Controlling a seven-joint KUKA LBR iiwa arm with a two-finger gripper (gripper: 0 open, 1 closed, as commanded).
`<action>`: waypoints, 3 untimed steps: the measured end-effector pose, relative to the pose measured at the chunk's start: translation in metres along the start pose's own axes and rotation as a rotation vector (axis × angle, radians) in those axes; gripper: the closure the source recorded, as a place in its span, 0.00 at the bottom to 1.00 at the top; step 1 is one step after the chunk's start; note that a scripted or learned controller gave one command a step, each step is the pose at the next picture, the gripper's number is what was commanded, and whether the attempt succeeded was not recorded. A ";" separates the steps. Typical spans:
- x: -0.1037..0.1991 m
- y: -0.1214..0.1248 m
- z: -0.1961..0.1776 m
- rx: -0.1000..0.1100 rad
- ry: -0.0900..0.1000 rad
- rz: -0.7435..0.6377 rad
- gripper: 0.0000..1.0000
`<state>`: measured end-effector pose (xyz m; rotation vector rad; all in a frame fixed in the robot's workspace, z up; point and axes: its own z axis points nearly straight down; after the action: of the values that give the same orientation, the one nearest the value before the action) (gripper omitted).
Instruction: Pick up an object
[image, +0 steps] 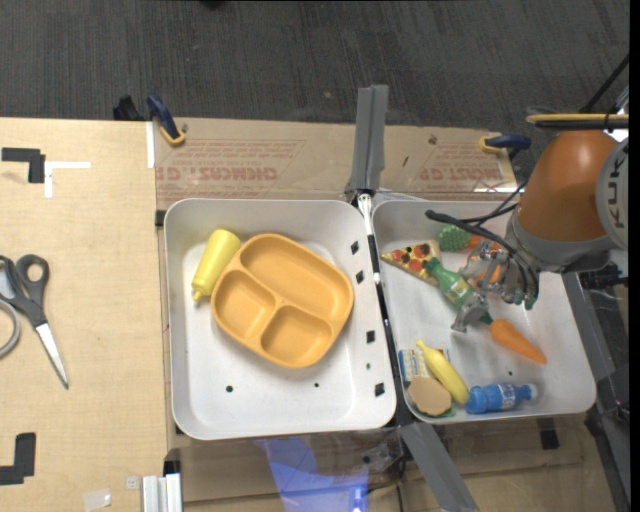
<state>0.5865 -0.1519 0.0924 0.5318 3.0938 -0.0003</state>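
The right bin (415, 318) holds a toy pizza slice (405, 257), a green bottle (447, 277), an orange carrot (518, 342), a yellow banana (443, 372), a round tan cookie (431, 397), a blue bottle (500, 397) and a small green piece (455, 239) at the back. My gripper (466, 318) hangs low in this bin, between the green bottle and the carrot, its tip just left of the carrot's thick end. I see nothing lifted off the bin floor.
The left bin (300, 400) holds a yellow divided plate (282, 298) and a yellow bottle (214, 262) beside it. Scissors (35, 310) lie on the bench at the far left. The arm's orange band (565, 185) looms over the right bin's back corner.
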 end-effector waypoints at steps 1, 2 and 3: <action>-0.045 0.031 -0.001 -0.001 -0.001 0.073 0.00; 0.029 0.021 0.000 0.001 0.001 0.124 0.00; 0.090 -0.030 -0.002 -0.002 -0.010 0.061 0.00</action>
<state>0.4913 -0.1499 0.0946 0.6235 3.0660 -0.0003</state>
